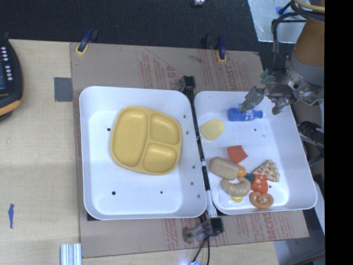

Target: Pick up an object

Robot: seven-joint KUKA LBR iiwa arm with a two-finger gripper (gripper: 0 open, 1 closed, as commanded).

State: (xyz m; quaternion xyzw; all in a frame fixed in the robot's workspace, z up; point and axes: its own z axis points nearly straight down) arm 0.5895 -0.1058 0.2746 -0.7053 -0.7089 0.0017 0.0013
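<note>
My gripper (265, 103) hangs over the far end of the right bin (292, 148), open, its two fingers spread with nothing between them. A small blue toy (243, 115) lies on the bin floor just below and left of the left fingertip (249, 102); whether they touch I cannot tell. Further forward in the same bin are a pale yellow disc (212, 128), a red block (237, 153), a tan bun (225, 168), a pizza slice (267, 171), a red piece (259, 184) and an orange ring (261, 200).
The left bin (96, 186) holds a yellow divided plate (146, 139). A black divider with clips (197, 142) runs between the bins. A dark handset (8, 76) sits at the left edge of the bench. Blue clamps (220, 47) pin the cardboard at the back.
</note>
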